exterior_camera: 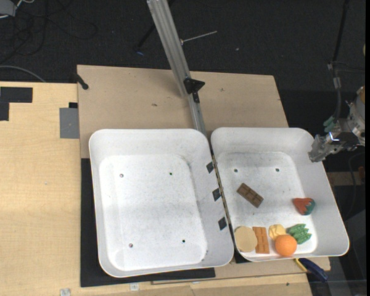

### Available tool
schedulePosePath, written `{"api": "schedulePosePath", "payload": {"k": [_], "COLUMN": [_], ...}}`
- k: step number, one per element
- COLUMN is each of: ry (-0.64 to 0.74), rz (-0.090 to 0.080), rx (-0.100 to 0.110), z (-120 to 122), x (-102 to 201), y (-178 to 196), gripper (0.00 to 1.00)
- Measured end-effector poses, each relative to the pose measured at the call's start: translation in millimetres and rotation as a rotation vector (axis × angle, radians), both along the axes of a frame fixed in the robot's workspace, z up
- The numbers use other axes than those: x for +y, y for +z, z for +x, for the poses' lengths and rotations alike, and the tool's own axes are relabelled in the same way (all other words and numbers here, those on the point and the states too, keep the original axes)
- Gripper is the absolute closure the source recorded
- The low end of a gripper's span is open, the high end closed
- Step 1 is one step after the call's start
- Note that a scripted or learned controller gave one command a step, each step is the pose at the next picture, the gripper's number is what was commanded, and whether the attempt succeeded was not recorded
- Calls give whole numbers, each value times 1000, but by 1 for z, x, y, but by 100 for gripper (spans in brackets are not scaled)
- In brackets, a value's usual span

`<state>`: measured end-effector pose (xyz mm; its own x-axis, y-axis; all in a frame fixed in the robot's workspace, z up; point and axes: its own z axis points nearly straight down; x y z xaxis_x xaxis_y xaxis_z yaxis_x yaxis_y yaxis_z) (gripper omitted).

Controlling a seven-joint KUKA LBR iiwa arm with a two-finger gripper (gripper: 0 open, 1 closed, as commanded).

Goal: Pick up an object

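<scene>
The right bin (pixel 268 139) holds several small objects. A brown chocolate bar (pixel 250 195) lies near its middle. A red strawberry-like piece (pixel 303 206) sits by the right wall. Along the front wall lie a tan bread slice (pixel 245 239), an orange-brown wafer (pixel 261 240), a yellow piece (pixel 276 230), an orange ball (pixel 285 245) and a green vegetable (pixel 300 233). My gripper (pixel 321 147) hangs at the bin's far right rim, well away from all of them, with nothing seen between its fingers.
The left bin (pixel 149 142) lies beside the right one, with black clips (pixel 216 193) along the shared wall. A slanted metal rail (pixel 172 48) rises behind the bins. Wooden bench surface (pixel 24 184) extends to the left.
</scene>
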<state>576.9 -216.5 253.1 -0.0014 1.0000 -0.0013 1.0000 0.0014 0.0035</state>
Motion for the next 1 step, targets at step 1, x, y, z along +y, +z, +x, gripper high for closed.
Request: {"api": "schedulePosePath", "payload": {"k": [1], "ry": [4], "rz": [4], "rx": [6], "z": [0], "x": [59], "y": [2], "gripper": [100]}}
